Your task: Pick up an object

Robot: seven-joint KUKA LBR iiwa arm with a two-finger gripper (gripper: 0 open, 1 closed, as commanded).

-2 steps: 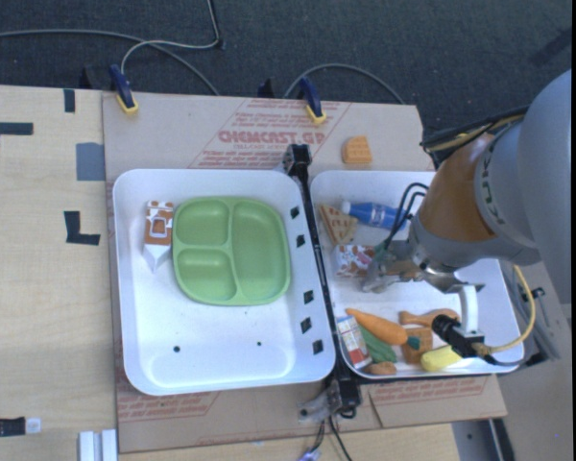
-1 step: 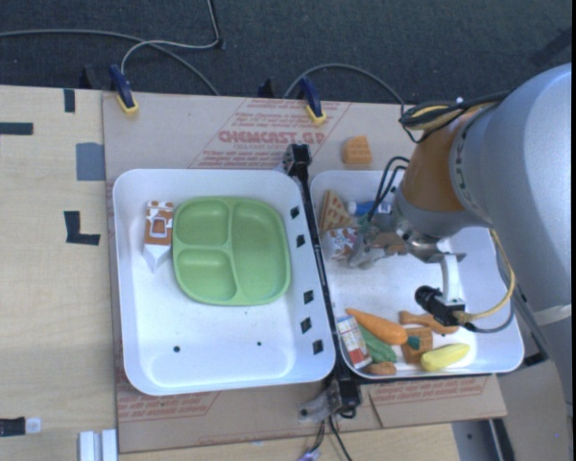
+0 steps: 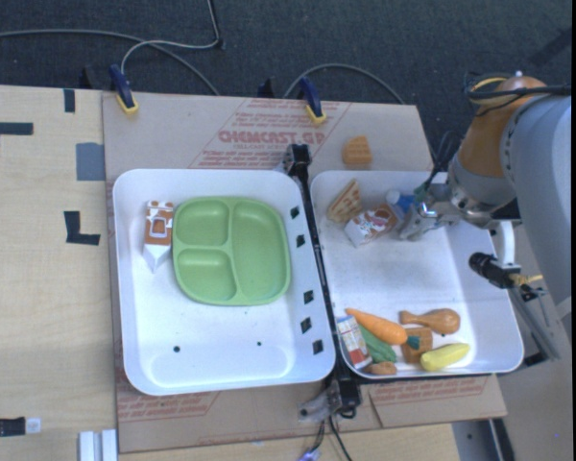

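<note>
A: Bins, what's in them?
B: Left shallow white bin [image 3: 134,286] holds a green divided plastic plate [image 3: 232,250], with a small orange-and-white carton [image 3: 157,233] at its nine o'clock. Right shallow white bin [image 3: 490,339] has a toy orange carrot [image 3: 376,327], yellow lemon [image 3: 444,356] and brown drumstick [image 3: 430,321] at six o'clock.
A: Gripper [image 3: 420,221]?
B: Low at twelve o'clock beside a red-and-white carton [image 3: 372,225]; grip state unclear

The right bin's [image 3: 394,267] middle floor lies bare, with toys crowding its top edge (a carton [image 3: 372,224] there) and the carrot [image 3: 376,327] cluster lining its bottom edge.
</note>
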